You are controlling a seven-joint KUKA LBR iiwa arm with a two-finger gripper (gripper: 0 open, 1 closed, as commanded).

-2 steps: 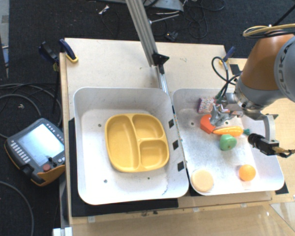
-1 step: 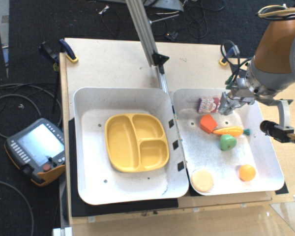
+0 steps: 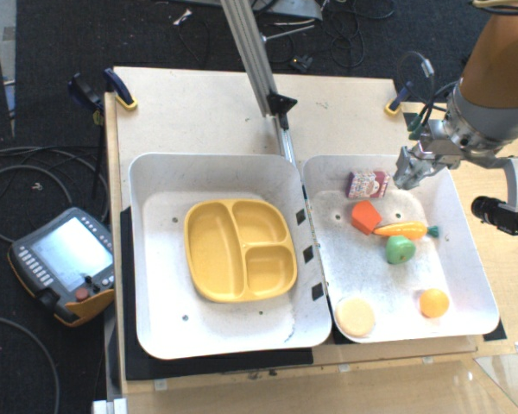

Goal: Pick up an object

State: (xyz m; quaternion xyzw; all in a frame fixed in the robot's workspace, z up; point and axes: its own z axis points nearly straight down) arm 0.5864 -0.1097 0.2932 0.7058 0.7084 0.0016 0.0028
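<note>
Two shallow white bins [image 3: 147, 231] fill my bench; my gripper [image 3: 407, 175], grip state unreadable, hovers just right of the small pink-and-white carton [image 3: 368, 184], nearest target.

yellow tray [image 3: 240, 250] | white bins [image 3: 155, 197] | green fruit [image 3: 400, 249] | orange block [image 3: 366, 216]

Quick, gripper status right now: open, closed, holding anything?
Gripper: cannot be told; it hangs over the right white bin, beside the small pink carton.
</note>
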